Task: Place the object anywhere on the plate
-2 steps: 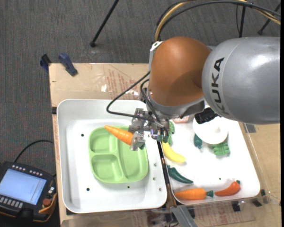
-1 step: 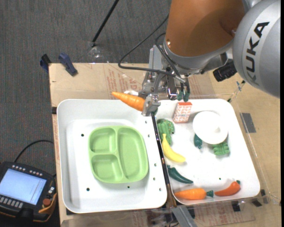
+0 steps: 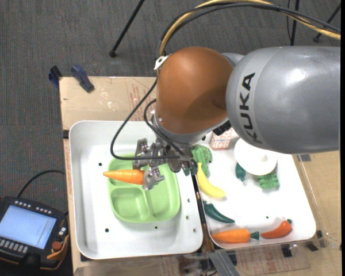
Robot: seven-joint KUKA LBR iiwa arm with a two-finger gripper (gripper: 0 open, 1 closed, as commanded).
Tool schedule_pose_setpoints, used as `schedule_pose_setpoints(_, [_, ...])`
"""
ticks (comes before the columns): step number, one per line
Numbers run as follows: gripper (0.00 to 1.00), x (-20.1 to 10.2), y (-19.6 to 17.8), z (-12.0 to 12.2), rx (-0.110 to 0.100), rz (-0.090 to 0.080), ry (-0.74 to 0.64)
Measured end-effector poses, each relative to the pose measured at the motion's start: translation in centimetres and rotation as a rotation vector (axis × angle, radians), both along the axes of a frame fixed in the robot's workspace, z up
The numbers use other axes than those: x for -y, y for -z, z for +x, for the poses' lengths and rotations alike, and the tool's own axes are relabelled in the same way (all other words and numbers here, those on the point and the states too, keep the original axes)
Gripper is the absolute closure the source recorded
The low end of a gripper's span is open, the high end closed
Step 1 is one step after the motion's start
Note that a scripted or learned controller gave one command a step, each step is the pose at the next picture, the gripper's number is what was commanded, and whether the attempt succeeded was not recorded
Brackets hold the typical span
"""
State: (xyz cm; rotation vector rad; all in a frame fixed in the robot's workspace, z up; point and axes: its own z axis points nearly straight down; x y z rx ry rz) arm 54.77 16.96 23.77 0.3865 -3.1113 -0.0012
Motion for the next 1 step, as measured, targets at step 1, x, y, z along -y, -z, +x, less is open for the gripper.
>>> schedule_pose_setpoints(1, [0.00,0.02,-0.26,0.12,0.005,0.001,0.002])
